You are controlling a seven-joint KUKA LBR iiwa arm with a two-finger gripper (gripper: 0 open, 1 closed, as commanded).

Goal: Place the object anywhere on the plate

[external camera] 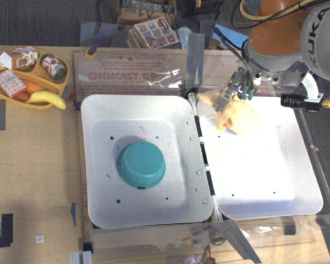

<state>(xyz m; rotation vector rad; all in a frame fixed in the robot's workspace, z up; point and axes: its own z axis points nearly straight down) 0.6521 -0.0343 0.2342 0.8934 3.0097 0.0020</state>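
A round teal plate (141, 164) lies in the middle of the left white bin (99, 120). A pale yellow, soft-looking object (239, 117) sits at the back left of the right white bin (264, 169), blurred in the view. My gripper (234, 95) hangs at the back edge of the right bin, directly over the object's rear part and touching or nearly touching it. The grey arm with its orange band (280, 4) comes in from the upper right. Whether the object is in the gripper's grasp cannot be made out.
A raised rim (201, 147) divides the two bins. A yellow tray (27, 87) with toy food and a banana stands on the bench at the far left. Cardboard and clutter (151, 32) lie behind the bins. A black cable plug (297, 100) juts out beside the wrist.
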